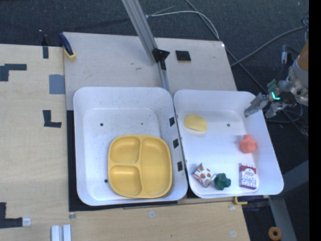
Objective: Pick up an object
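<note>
I see a yellow divided plastic plate (pixel 140 165) in the left white bin (pixel 85 114); at three o'clock, the empty gripper (pixel 264 109) stands spread.

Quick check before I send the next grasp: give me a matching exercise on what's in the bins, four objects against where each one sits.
Objects:
1. yellow divided plate
2. yellow oval object
3. orange-pink lump
4. red and white packet

Places:
A. right bin, near-right corner
B. left bin
C. right bin, far-left part
D. right bin, by the right wall, midway

Pairs: 1-B, 2-C, 3-D, 4-A
</note>
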You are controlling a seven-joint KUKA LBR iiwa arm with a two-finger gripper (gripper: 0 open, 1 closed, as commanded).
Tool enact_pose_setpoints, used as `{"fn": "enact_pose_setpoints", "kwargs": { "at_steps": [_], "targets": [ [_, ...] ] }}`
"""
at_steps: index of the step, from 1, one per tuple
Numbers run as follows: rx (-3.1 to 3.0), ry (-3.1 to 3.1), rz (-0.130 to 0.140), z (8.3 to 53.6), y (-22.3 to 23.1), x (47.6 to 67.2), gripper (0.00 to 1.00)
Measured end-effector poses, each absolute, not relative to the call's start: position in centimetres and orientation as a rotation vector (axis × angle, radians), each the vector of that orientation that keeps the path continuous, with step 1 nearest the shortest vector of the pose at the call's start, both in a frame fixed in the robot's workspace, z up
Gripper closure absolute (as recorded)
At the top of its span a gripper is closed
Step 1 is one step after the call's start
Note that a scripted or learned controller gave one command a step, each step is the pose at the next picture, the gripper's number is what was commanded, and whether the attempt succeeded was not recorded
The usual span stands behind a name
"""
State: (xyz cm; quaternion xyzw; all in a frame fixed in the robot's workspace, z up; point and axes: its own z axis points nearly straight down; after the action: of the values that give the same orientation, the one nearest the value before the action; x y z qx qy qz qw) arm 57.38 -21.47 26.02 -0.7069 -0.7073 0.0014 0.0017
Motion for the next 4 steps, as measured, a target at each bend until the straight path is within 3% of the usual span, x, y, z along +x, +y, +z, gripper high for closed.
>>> {"fn": "enact_pose_setpoints", "kwargs": {
  "at_steps": [1, 3, 4],
  "targets": [
    [-2.220, -2.223, 0.002, 26.2, -21.5, 57.5, 0.00],
    [-2.218, -2.220, 0.005, 14.8, -21.6, 55.9, 0.00],
    [-2.234, -2.239, -0.009, 10.8, -20.9, 56.4, 0.00]
  ]
}}
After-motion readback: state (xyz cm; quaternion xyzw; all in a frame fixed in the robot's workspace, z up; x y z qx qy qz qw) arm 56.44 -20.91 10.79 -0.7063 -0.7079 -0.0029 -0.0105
